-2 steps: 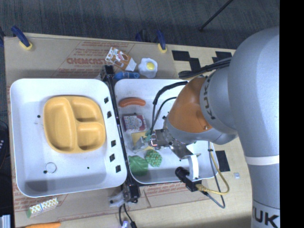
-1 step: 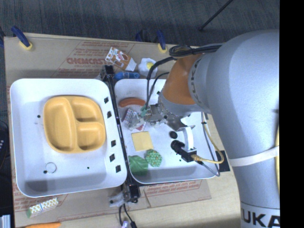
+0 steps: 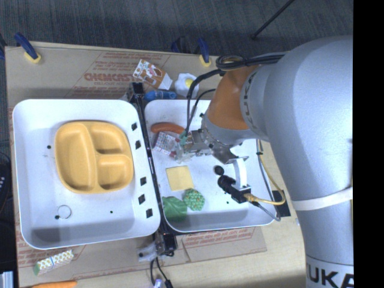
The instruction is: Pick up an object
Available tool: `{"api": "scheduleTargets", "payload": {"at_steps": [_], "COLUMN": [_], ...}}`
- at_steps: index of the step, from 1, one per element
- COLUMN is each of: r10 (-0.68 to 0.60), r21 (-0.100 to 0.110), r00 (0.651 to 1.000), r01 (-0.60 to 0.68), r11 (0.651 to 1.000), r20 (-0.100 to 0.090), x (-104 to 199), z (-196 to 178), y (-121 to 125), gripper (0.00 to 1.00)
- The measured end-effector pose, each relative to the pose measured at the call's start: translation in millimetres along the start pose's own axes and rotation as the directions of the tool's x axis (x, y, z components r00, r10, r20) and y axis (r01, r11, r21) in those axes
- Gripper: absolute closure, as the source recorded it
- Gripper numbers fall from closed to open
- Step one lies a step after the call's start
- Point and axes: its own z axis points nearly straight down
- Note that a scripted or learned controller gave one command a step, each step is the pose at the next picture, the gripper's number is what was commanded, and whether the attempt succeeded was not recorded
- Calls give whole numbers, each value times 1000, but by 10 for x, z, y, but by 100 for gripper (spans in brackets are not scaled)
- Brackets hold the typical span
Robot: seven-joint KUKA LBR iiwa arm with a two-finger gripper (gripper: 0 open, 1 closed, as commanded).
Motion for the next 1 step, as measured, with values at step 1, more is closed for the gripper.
{"api": "scheduleTargets", "payload": {"at_steps": [1], "r10": [0], "r21": [0], "r00": [1000], "r01": [0], "r11": [1000], "r20": [0], "x": [0], "z": [1], "y": [-1], "gripper": [0]}}
